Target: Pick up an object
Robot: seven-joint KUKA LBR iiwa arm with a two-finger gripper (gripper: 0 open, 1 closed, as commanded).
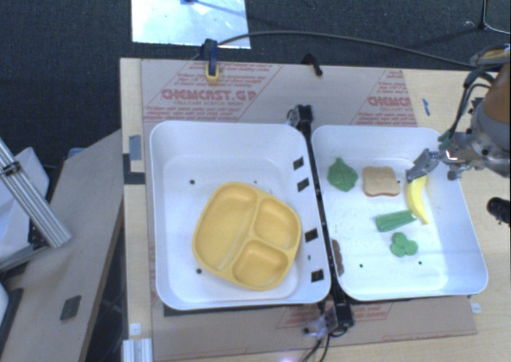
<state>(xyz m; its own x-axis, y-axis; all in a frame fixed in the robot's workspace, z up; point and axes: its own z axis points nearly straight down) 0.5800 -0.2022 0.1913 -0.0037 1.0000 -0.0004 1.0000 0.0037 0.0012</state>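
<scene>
While the arm reaches in from the right edge of the bench, its gripper hangs over the far right part of the right bin, with one dark finger showing just above the upper end of the yellow banana. Whether the gripper is spread or pressed together I cannot tell, since the wrist hides most of it, and nothing can be seen held in it. The banana lies flat on the bin floor, running roughly top to bottom, and looks like the likeliest target because it sits right under the tool. Beside it to the left lies a tan slice of toast, further left a green leafy piece, and below them a green bar-shaped piece and a small green clump. The left bin holds a yellow divided tray, well apart from the gripper. By my reading, the step in hand is the approach, with no grasp made yet. The next move probably calls for centring over the banana's middle, turning the wrist so it closes across the narrow width, then descending to the floor before squeezing and lifting.
</scene>
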